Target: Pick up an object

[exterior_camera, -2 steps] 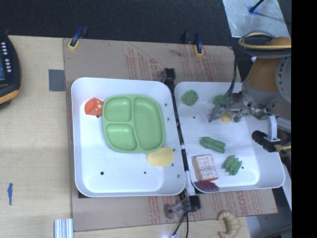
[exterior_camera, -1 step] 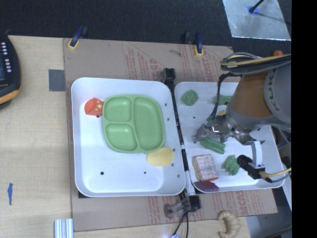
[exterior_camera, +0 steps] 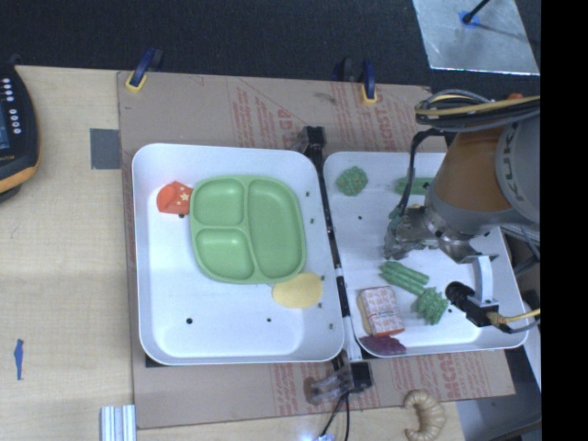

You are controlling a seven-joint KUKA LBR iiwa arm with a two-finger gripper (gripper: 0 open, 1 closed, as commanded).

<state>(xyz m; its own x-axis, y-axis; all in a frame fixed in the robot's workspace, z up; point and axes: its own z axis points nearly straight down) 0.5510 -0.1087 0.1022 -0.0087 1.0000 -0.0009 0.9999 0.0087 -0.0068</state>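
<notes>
A ridged tan curl (exterior_camera: 424, 413) lies at bottom right. Right bin (exterior_camera: 363, 175): boxy printed packet (exterior_camera: 379, 310), lettering unreadable, beside 2 ribbed green pieces (exterior_camera: 415, 288). Gripper (exterior_camera: 401, 240) just above them; its opening can't be told. Left bin (exterior_camera: 156, 246): smooth 3-compartment green plate (exterior_camera: 248, 228).

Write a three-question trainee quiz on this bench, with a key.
1. True or false: the green three-compartment plate lies in the left white bin.
2. Which touches that plate's lower edge: A, the pale yellow piece; B, the small tan box?
3. Fill in: the gripper hangs over the ___ white bin.

Key: 1 true; 2 A; 3 right.
</notes>
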